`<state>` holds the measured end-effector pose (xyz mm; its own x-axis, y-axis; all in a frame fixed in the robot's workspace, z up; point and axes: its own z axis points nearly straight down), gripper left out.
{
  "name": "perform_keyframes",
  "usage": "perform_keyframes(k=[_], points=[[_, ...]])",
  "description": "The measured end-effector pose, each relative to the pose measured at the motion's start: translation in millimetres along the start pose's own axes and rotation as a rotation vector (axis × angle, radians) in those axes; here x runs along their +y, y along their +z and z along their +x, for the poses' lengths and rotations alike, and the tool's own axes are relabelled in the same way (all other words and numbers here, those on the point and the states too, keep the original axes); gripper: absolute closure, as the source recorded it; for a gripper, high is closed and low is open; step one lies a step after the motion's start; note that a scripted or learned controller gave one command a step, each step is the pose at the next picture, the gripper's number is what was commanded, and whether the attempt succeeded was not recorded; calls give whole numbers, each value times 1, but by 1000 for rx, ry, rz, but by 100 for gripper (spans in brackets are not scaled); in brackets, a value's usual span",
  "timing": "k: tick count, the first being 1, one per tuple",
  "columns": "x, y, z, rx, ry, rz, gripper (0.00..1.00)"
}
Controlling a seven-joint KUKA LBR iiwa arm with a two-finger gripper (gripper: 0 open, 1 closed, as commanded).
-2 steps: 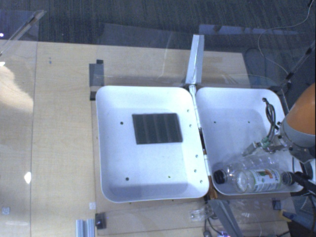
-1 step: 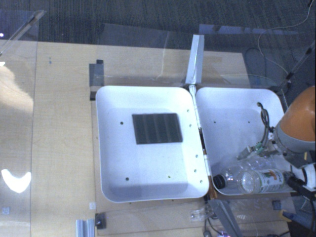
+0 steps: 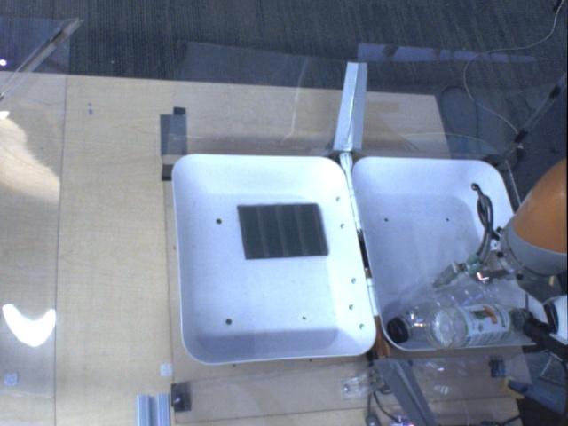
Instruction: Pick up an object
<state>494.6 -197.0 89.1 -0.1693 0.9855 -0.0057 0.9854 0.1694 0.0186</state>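
Clear plastic, glinting right under my pincer [image 3: 470, 272]. I'm hovering low in the right bin [image 3: 417, 193], near its front right corner, and whether my pincer is spread or pressed together I can't tell; glare and cables hide the tip.

Just in front of me, nearly touching, lies the bottle [image 3: 448, 324]. It's on its side along the bin's front wall, dark cap [image 3: 397, 329] pointing away to the far side of me, toward the divider. See-through body, a pale label with a bit of green wrapped round the end closest to my wrist. It looks empty, though through clear plastic I can't be sure.

My read: light, thin-walled, springy. It'll dent if I squeeze hard, and the smooth round wall will want to roll or squirt out sideways. Best bite, I reckon, is across the middle of the body, fingers either side of its long axis, closing gently. The neck by the cap is stiffer but narrow, and it's tucked close to the wall.

Farther out, past the divider, the left bin [image 3: 204, 264] has a dark ribbed pad [image 3: 282, 231] flat on its floor, well apart from me.
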Motion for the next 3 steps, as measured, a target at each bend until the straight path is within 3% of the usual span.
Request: perform_keyframes(k=[1, 2, 3], points=[[5, -10, -4, -13, -2, -12, 100], [4, -10, -4, -13, -1, -12, 0], [-1, 0, -8, -1, 79, 1, 0]])
